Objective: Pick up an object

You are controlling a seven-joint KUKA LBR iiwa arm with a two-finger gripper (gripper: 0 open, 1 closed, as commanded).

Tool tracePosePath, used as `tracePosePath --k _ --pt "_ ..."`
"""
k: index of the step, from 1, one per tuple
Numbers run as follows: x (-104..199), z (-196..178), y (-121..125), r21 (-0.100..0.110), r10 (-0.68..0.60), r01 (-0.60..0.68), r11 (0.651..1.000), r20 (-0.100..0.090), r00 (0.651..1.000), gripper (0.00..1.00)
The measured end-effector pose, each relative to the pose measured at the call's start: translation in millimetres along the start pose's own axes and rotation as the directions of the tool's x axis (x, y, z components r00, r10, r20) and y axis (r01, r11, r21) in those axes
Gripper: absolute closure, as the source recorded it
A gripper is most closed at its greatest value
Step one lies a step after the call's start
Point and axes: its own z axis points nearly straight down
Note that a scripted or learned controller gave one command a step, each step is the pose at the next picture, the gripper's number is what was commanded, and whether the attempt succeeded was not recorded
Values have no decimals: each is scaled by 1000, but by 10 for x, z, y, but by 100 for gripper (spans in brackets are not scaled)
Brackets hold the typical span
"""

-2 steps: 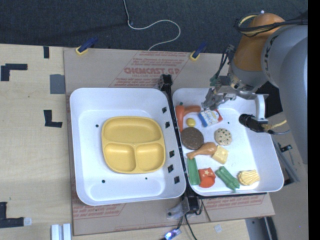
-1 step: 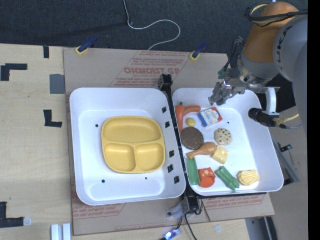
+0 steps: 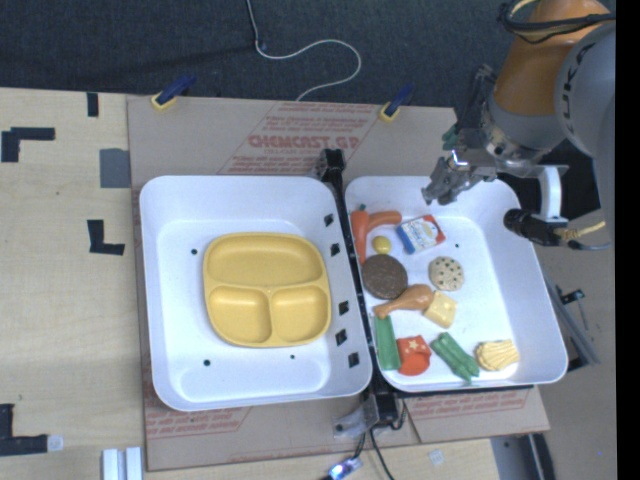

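While the gripper (image 3: 441, 190) hangs above the right bin (image 3: 528, 298), finger state unclear, the blue-and-white packet (image 3: 420, 233) lies just below-left of it, tilted slightly.

Two smooth white plastic bins (image 3: 170, 268) sit on matt brown cardboard (image 3: 290, 138); a glossy yellow plastic tray (image 3: 267, 288) fills one, shiny plastic toy food (image 3: 420, 298) the other, over dark carpet (image 3: 120, 18).
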Motion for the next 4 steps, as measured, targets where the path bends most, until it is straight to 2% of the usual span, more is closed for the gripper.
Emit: tracePosePath --k 2,3,4 --pt "274 144 -1027 6 3 -3 1000 0 1000 100" --pt "326 -96 -1092 1 0 0 1000 0 1000 100" --pt "256 103 -1127 6 1 -2 1000 1 1000 100"
